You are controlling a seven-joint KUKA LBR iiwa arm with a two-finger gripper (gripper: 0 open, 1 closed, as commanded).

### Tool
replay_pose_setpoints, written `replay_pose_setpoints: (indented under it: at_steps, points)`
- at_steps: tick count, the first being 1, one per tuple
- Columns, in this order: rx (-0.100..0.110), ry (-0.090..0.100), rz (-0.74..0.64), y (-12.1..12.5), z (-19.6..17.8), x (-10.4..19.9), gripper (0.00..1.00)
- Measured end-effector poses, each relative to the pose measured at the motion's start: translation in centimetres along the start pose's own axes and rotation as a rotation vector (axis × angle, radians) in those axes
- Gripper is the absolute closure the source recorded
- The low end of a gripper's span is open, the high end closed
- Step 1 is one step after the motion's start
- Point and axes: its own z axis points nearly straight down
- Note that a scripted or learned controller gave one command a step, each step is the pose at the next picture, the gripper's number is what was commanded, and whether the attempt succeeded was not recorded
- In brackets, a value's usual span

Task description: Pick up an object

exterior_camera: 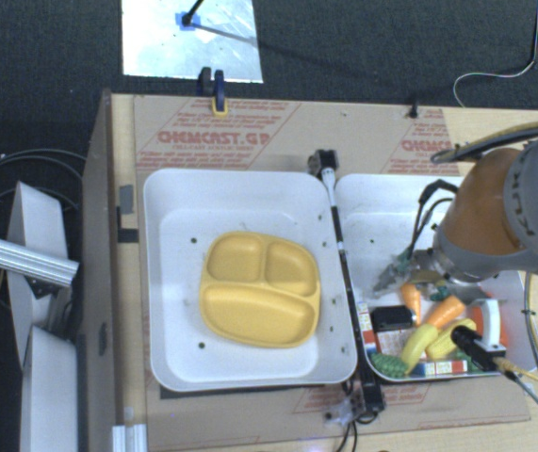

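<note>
I have the arm [518,210] reaching in from the right and bent low over the right bin [382,201]. The pincer [402,273] hangs at the upper edge of that bin's clutter. The wrist hides most of it from this slanted overhead view, so I cannot tell whether the pincer is wide or narrow. I see nothing I could call held.

Everything small enough to pick is crowded into the lower end of the right bin. A short orange piece [411,299] lies just beside the pincer, and a longer orange carrot [448,309] lies to its right. A small black block [391,316] sits just below them. A yellow banana-shaped toy [417,343] lies against a green piece [389,365] near the bottom rim. The things touch or overlap, so I judge the pincer is placed at the fringe of the heap. There the short orange piece has bare bin floor on its upper side, which gives room to close around it.

The left bin [170,252] carries a yellow divided plate [259,285], lying flat in the middle and well apart from the arm. It looks too broad and shallow for an easy pinch, which I take as the reason the arm works the other side. Both bins sit side by side on the counter [250,125].

My guess is that the grasp is not yet made. The risk I see is the pincer nudging the black block or the carrot instead of closing on one piece.
</note>
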Motion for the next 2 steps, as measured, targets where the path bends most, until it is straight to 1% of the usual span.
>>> replay_pose_setpoints:
  at_steps: [1,2]
  points:
    - [-0.002,0.0,-0.001,0.1,-1.1,0.0,1.0]
    - [-0.002,0.001,-0.002,4.4,-10.1,7.2,1.0]
